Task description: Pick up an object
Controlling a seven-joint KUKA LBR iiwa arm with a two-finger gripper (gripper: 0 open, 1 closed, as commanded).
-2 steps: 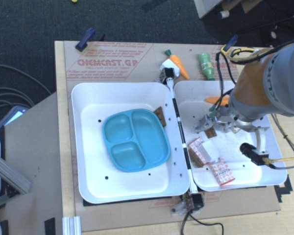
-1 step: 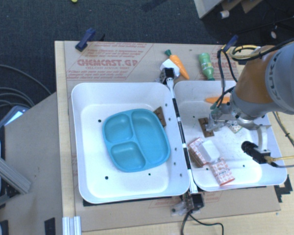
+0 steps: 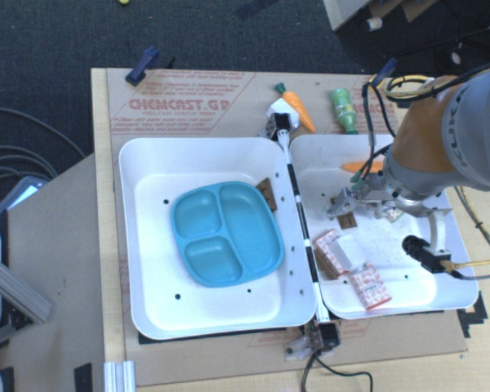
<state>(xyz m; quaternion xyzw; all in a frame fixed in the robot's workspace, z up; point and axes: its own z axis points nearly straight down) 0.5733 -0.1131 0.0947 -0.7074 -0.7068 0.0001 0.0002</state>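
Observation:
My gripper (image 3: 345,206) hangs low over the left part of the right bin (image 3: 449,296), with the grey and orange arm coming in from the right. A small brown piece (image 3: 348,220) lies right under the gripper's tip; whether it is gripped is hidden. An orange object (image 3: 359,167) lies just behind the gripper near the bin's far wall. Two pinkish wrapped packets (image 3: 333,251) (image 3: 368,287) lie in the bin's front half. In the left bin (image 3: 147,300) a blue divided plate (image 3: 226,233) lies flat, with a brown piece (image 3: 266,193) beside its far right corner.
On the board behind the bins lie a toy carrot (image 3: 296,109), a green bottle (image 3: 341,109) and a blue clip (image 3: 141,66). A black and white clamp (image 3: 281,123) sits where the two bins meet. Cables trail at the left.

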